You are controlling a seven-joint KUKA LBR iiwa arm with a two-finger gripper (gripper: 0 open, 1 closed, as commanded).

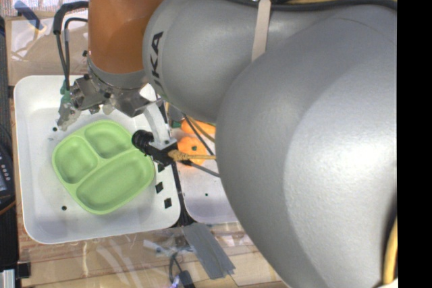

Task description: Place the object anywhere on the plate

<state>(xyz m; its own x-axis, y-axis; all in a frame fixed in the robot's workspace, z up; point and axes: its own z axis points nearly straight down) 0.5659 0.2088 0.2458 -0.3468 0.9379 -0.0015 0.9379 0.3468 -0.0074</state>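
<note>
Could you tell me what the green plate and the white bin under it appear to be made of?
Plate: probably moulded plastic, pale green and matt; its three compartments have soft rounded walls and an even colour with only dull highlights. Bin: likely plastic too, smooth white with a slight sheen, a rounded corner and a thin raised rim. Coated metal cannot be ruled out from the look alone.

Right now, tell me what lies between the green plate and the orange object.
In the camera view, the black gripper part and the ridge where the two bins meet lie between the green plate and the orange object.
</note>
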